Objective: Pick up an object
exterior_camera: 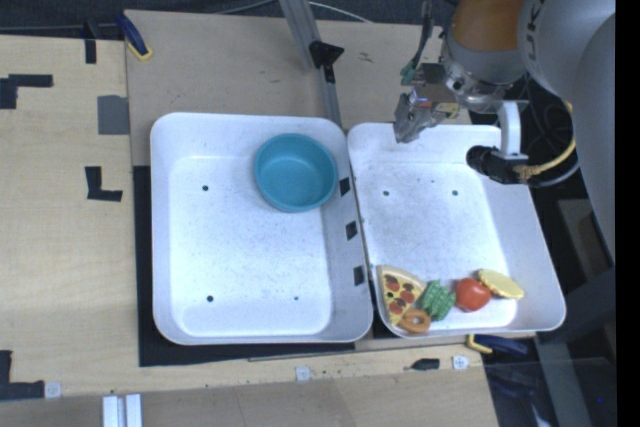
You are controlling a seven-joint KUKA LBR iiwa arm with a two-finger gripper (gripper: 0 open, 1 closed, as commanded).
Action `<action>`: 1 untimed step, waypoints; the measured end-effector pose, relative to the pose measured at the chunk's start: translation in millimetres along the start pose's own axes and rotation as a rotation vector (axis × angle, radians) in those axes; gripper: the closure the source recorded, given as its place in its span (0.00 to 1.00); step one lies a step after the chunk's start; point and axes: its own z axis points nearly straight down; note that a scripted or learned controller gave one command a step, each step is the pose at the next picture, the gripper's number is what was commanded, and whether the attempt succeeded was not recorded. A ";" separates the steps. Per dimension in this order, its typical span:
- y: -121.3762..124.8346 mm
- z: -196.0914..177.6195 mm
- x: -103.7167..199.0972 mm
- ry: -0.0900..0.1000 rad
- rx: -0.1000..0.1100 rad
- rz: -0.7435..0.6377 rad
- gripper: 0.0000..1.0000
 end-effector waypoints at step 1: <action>-20.2 12.2 53.3 0.000 0.002 0.000 1.00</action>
